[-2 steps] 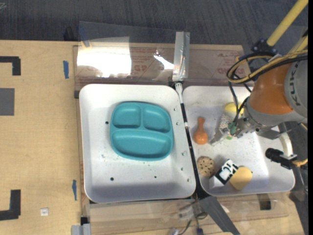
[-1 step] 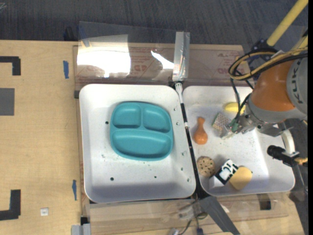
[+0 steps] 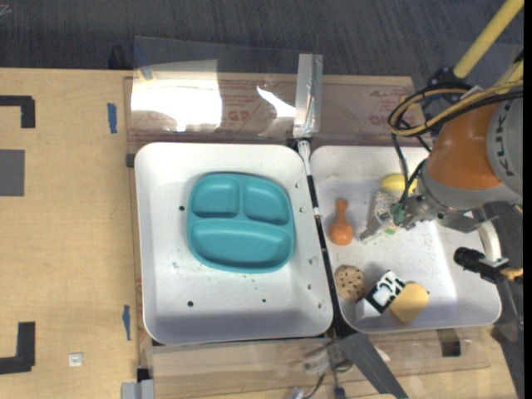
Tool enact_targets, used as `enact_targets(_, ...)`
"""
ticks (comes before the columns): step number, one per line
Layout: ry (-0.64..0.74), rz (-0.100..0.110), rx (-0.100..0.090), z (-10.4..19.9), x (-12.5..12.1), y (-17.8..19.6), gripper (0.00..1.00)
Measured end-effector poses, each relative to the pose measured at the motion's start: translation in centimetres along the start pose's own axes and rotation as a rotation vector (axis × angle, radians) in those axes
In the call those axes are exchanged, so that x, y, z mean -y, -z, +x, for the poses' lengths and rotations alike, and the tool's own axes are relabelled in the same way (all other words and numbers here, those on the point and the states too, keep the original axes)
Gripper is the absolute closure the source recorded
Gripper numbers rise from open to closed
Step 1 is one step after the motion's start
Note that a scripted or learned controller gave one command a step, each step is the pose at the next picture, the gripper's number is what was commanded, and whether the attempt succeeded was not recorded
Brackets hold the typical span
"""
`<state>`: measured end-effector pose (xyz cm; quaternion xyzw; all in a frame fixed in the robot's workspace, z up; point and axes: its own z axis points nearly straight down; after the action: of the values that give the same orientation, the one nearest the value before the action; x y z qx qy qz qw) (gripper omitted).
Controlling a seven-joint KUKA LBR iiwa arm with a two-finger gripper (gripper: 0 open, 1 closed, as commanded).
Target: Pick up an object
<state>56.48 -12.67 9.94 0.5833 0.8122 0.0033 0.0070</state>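
My gripper (image 3: pixel 386 217) reaches down into the right bin (image 3: pixel 470 299) near its middle, below the arm's orange band (image 3: pixel 465 152). A yellow object (image 3: pixel 391 183) lies just behind it, partly covered by the wrist. An orange pear-shaped toy (image 3: pixel 341 224) stands a short way to the gripper's left. Nearer the front lie a speckled brown cookie (image 3: pixel 348 282), a black-and-white block (image 3: pixel 384 293) and a tan rounded piece (image 3: pixel 410 301) touching that block. Whether anything is in the gripper is hidden.
The left bin (image 3: pixel 152 248) holds a teal divided plate (image 3: pixel 242 223). A ridge (image 3: pixel 317 231) separates the two bins. Clear plastic sheeting (image 3: pixel 249 102) stands behind them. Yellow and black cables (image 3: pixel 416 106) hang by the arm.
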Motion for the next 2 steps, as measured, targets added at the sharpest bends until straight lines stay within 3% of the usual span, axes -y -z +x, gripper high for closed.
enact_targets(1,-0.100,0.008,-0.005,-1.3,-1.1,-1.2,0.00)
enact_targets(2,-0.100,0.001,-0.001,-1.4,-1.3,0.0,1.00)
